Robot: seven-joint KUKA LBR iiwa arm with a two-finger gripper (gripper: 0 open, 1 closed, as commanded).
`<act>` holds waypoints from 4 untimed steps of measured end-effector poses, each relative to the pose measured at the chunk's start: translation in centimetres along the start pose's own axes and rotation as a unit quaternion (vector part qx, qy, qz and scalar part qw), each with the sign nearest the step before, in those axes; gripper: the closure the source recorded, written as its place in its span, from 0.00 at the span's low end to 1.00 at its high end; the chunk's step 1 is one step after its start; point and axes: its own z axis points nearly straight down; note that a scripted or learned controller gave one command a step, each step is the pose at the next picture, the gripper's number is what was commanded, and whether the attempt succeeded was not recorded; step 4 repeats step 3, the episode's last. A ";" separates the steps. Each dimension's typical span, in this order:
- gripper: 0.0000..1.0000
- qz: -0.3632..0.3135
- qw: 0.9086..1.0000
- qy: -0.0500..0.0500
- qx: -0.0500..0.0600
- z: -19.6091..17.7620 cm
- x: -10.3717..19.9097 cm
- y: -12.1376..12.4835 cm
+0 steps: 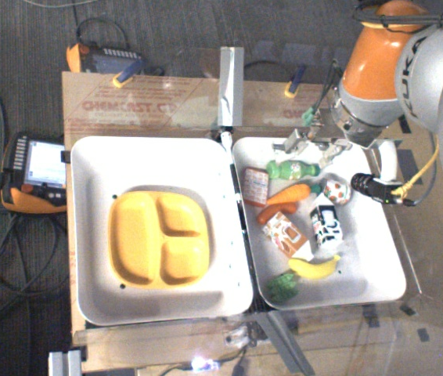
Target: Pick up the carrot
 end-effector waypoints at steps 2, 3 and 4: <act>1.00 -0.011 1.000 0.001 -0.002 11.6 -0.8 -2.5; 1.00 0.083 0.997 0.000 0.001 4.4 1.3 -6.5; 1.00 0.083 0.997 0.000 0.001 4.4 1.3 -6.5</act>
